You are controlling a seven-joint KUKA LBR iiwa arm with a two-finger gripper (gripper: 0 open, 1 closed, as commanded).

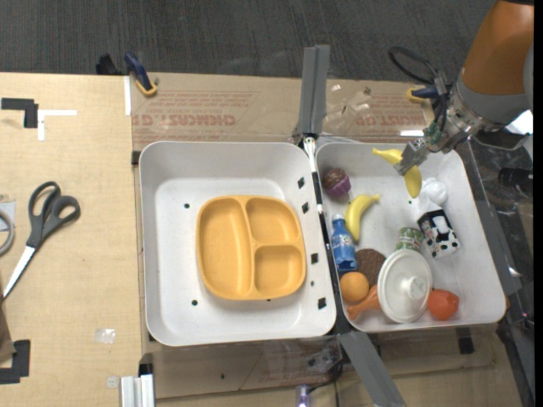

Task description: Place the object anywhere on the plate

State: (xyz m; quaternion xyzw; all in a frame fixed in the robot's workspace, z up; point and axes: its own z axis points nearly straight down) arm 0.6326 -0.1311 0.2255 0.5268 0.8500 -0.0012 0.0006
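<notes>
1. Nearest us, the right bin (475, 312) is crowded: an orange (354, 287), a white lidded cup (405, 285), a tomato (443, 304), a blue bottle (342, 244).
2. Left of it, we've got the yellow plate (251, 247) in the left bin (161, 253), compartments bare.
3. Farther back, the gripper (416, 161) pinches a yellow banana-like piece (412, 181), hanging long-axis down over the right bin's far side.
4. So the plate lies well to the gripper's left and nearer us, we reckon.
</notes>
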